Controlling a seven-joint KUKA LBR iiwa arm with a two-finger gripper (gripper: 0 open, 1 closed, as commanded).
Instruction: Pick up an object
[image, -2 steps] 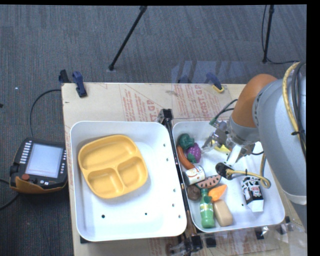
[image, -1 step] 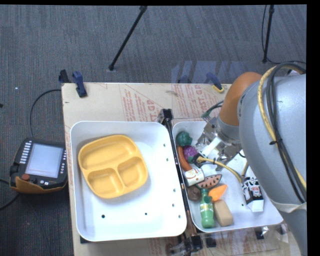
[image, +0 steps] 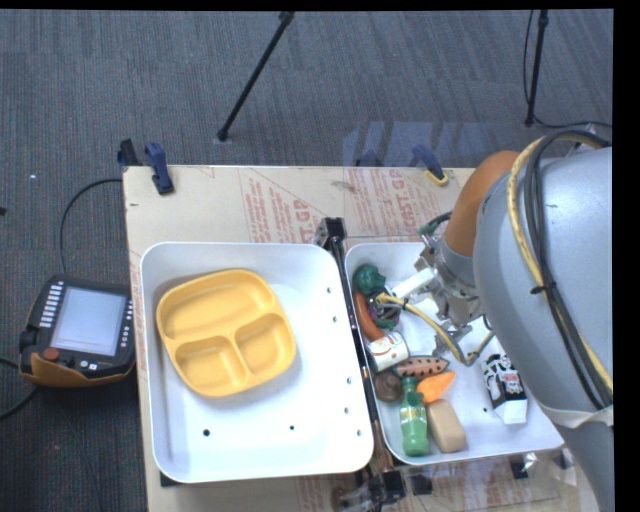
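The right bin (image: 545, 428) holds a heap of small things. A dark green piece (image: 367, 277) lies at its far left, with a red-orange piece (image: 367, 322) just below it. Toward the front come a white can (image: 388, 351), a brown speckled piece (image: 421, 366), an orange carrot (image: 436, 385), a green bottle (image: 413, 422) and a tan block (image: 447, 429). A black-and-white carton (image: 505, 386) lies at the right. My gripper (image: 447, 308) hangs low over the middle of this bin, to the right of the can; the wrist hides what is under it.
A yellow divided plate (image: 225, 330) lies in the left bin (image: 300, 440). The big grey arm (image: 545, 270) covers the right bin's far right part. Blue clamps (image: 158, 166) sit on the bench's back edge. A pendant (image: 85, 330) lies on the floor at the left.
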